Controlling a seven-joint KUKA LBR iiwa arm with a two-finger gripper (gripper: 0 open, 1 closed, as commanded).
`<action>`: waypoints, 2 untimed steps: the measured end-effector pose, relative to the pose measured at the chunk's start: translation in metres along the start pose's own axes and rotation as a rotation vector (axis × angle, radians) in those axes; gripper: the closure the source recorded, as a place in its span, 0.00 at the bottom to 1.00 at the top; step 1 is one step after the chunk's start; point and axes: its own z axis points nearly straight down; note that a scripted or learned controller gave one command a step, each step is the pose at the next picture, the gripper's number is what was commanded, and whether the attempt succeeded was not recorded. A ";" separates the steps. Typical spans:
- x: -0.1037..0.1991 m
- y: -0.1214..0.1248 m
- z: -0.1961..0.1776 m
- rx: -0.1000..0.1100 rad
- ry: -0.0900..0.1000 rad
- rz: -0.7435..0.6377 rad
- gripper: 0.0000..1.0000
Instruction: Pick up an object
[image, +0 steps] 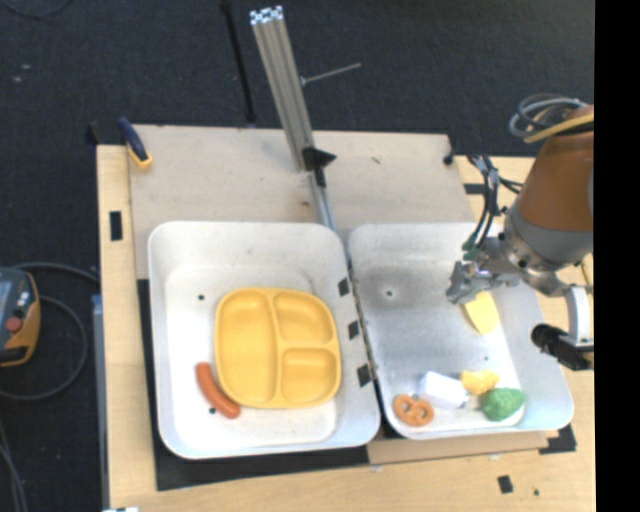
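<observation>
In the right bin (420, 300) my gripper (468, 282) hangs over the right half, beneath the orange band of the arm (560, 190). A yellow wedge (483, 314) lies just below and to the right of the gripper, touching or nearly touching it. Along that bin's front edge lie a brown pretzel (412, 409), a white block (441, 387), a small yellow piece (479, 381) and a green lump (502, 402). The left bin (180, 270) holds a yellow divided plate (276, 346), and beside its front left corner rests an orange-red sausage (217, 390).
A slanted metal post (290, 100) rises from the bench behind the seam between the bins. A blue and yellow clamp (134, 143) sits at the bench's back left corner. Cables (540, 110) loop behind the arm at the right.
</observation>
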 end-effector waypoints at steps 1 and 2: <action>-0.001 0.002 -0.023 0.004 0.001 -0.001 1.00; 0.044 0.002 -0.029 0.007 0.004 -0.005 1.00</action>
